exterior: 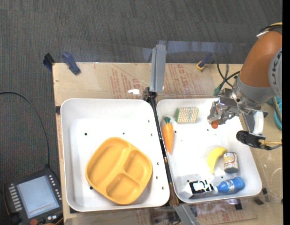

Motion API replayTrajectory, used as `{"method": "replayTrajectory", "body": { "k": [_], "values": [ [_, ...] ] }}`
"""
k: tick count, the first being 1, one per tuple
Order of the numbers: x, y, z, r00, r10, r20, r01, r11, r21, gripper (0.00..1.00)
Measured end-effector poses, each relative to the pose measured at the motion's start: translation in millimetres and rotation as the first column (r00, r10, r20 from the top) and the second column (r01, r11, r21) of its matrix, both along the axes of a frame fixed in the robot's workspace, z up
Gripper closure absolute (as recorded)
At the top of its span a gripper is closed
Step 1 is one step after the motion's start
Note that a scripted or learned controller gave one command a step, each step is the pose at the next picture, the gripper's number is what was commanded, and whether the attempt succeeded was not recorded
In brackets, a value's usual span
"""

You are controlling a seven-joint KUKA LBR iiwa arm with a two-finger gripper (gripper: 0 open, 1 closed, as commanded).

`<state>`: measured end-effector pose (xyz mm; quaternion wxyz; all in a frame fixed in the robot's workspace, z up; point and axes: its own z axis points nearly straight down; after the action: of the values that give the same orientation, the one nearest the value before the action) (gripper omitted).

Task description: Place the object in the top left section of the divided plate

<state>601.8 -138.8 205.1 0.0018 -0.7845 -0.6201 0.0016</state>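
Gripper [218, 116] over right bin [182, 182], upper right, fingers clamped on small red object [214, 124] at tips. Plate [118, 170] in left bin [72, 125], well apart.

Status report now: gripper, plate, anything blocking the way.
Gripper over right bin, small red-orange object at its tip, grasp unconfirmed. Divided plate in left bin, sections bare. Carrot lies between.

We see the yellow three-section divided plate [119, 170] in the left white bin [70, 125] | the grey two-finger gripper [219, 118] over the right white bin [250, 163], a small red object [214, 124] between its fingers | orange plastic carrot [168, 134], yellow banana [215, 158], small tin can [230, 162], blue bottle [231, 185] lying there.
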Motion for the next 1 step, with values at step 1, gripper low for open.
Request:
{"method": "replayTrajectory", "body": {
  "k": [1],
  "values": [
    [-43.8,84.3,-19.4,0.983,0.185,0.000,-0.185,0.983,0.002,1.00]
  ]
}}
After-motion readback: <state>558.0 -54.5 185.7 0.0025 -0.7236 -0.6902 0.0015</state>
